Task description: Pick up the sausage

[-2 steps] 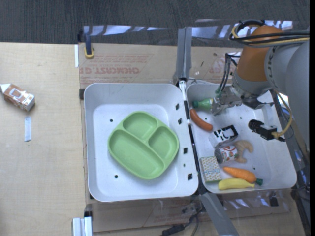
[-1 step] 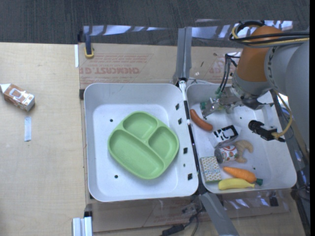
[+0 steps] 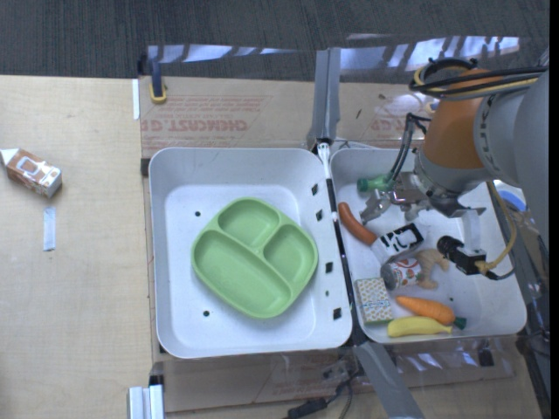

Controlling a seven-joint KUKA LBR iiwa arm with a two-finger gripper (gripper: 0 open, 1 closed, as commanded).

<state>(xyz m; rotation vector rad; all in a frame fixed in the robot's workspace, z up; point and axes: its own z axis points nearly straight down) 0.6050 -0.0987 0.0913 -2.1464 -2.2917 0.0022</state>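
The sausage (image 3: 356, 223), a reddish-orange link, lies slantwise in the right bin (image 3: 507, 312) close to its left wall. My gripper (image 3: 389, 206) hangs just to the right of the sausage's upper end, over the back left part of that bin. It is open and nothing sits between its fingers. The grey arm with its orange band (image 3: 454, 133) reaches in from the right behind it.
In the right bin are a green item (image 3: 376, 183) near the back, a black-and-white piece (image 3: 402, 236), a small can (image 3: 402, 273), a box (image 3: 373, 300), a carrot (image 3: 425, 308) and a banana (image 3: 417, 326). The left bin (image 3: 175, 234) holds a green divided plate (image 3: 254, 257).
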